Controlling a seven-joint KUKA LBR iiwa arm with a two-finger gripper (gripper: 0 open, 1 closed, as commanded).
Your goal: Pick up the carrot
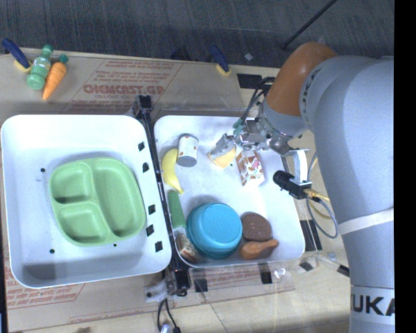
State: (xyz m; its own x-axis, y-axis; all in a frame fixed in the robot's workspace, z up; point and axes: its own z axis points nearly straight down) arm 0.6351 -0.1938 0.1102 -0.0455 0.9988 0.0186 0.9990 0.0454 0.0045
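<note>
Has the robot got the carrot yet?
Not yet. Nothing looks done: the carrot lies on the cardboard outside the bins, beside a green bottle. The claw is over the right bin, near a yellow wedge and a packet. Left to do: reach the carrot, grab it, lift it.

Single fixed camera above bench (111, 85), slanted down on both bins (21, 207).

The blue bowl (215, 229) crowds the near end of the right bin (281, 220), hemmed by a brown bun (256, 225) on its right and a green cucumber (174, 210) and banana (169, 170) on its left. Just beyond the bowl lies bare white floor; further beyond, a small can (187, 150), a yellow wedge (224, 158) and a packet (250, 167) stand in the way
</note>
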